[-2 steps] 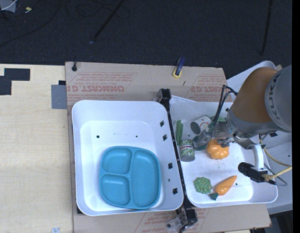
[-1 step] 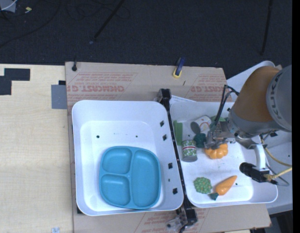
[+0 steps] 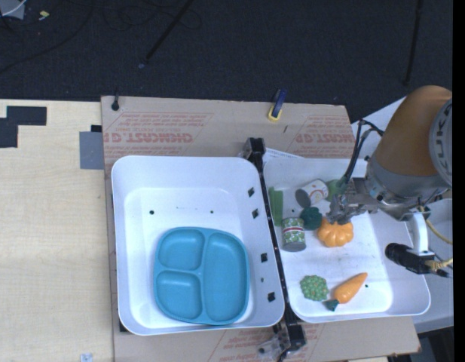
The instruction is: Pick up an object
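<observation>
Notably: ribbed orange pumpkin (image 3: 335,234), bumpy green broccoli (image 3: 314,287).

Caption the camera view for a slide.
Arm's gripper poised above a pumpkin in the right bin; a blue tray lies in the left bin.

Two white bins (image 3: 130,202); L one has blue divided tray (image 3: 201,274). R bin: orange pumpkin (image 3: 335,234), orange carrot (image 3: 350,286) w/ green top, green broccoli (image 3: 314,287), green-label can (image 3: 293,234). Arm (image 3: 413,138) grey w/ orange band.
</observation>
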Controlling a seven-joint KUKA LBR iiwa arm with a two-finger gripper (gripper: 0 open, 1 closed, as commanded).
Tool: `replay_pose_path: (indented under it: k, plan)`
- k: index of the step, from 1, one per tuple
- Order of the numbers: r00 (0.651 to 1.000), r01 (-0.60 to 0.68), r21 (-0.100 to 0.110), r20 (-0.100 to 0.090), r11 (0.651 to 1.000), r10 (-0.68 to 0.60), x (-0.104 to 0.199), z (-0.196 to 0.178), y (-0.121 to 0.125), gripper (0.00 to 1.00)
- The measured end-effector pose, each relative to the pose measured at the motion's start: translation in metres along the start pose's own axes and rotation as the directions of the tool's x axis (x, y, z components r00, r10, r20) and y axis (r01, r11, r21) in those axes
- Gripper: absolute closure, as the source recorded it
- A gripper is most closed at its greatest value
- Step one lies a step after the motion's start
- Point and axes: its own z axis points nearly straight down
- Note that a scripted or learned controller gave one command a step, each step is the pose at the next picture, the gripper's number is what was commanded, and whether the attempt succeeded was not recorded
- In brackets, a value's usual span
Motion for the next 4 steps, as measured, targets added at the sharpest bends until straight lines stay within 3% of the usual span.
replay_pose_path:
  k: [1,4]
  plan:
    - [1.0,0.005,-0.002,0.0,1.0,-0.005,-0.001,-0.053,0.001,1.0]
    - [1.0,0.01,0.002,-0.002,1.0,-0.01,0.148,-0.068,0.044,1.0]
